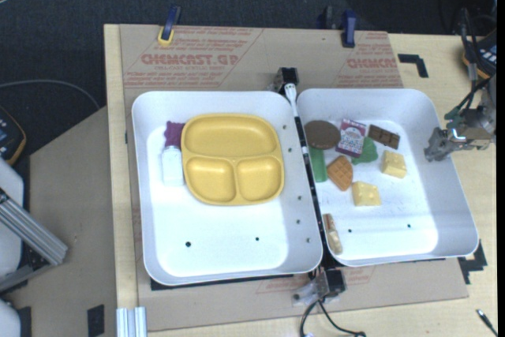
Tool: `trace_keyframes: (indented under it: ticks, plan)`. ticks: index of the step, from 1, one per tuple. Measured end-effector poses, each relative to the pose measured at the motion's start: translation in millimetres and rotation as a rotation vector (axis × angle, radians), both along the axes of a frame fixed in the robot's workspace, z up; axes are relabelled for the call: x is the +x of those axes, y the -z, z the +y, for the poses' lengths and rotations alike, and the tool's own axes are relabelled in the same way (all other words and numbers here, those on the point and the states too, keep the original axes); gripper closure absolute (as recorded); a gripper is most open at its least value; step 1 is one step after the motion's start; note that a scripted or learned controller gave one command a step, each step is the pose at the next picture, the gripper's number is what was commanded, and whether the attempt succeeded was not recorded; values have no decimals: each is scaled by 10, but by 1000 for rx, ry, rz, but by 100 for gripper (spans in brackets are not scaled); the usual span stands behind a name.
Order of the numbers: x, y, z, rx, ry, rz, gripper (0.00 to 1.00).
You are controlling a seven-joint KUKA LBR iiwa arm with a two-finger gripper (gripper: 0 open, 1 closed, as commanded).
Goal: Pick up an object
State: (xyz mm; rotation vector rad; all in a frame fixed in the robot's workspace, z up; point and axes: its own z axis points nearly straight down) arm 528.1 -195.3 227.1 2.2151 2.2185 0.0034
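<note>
**Toy food waits in right bin as tool sits at its far rim**

Nearest the camera, a tangle of cables and a black clip (331, 281) sit at the desk's (237, 51) front edge, where the two white bins meet. Just above them, a small tan snack piece (332, 234) lies against the right bin's (442, 209) left wall, partly hidden by the rim. Further back in that bin are two pale yellow cheese blocks (365, 193), an orange waffle-like piece (340, 171), a green item (317, 163) largely covered by its neighbours, a round brown disc (321, 134), a small purple-and-white packet (352, 137) whose print is too small to read, and a brown chocolate bar (384, 137). The left bin (221, 249) carries a yellow divided plate (233, 157), which overlaps a white bottle (171, 164) with a purple part (173, 132) behind it. The tool (443, 144) is at the right bin's right rim, apart from every object; whether its fingers are spread or pressed together cannot be told, as it is small and blurred, and the arm is cut off by the frame.
</note>
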Motion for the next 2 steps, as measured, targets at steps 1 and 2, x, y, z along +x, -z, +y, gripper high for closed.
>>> trace_keyframes:
  ticks: [1, 2]
  plan:
    - [-182, 111, 483, 6, -1, 9, 100]
    - [-398, -36, 1001, 7, -4, 9, 100]
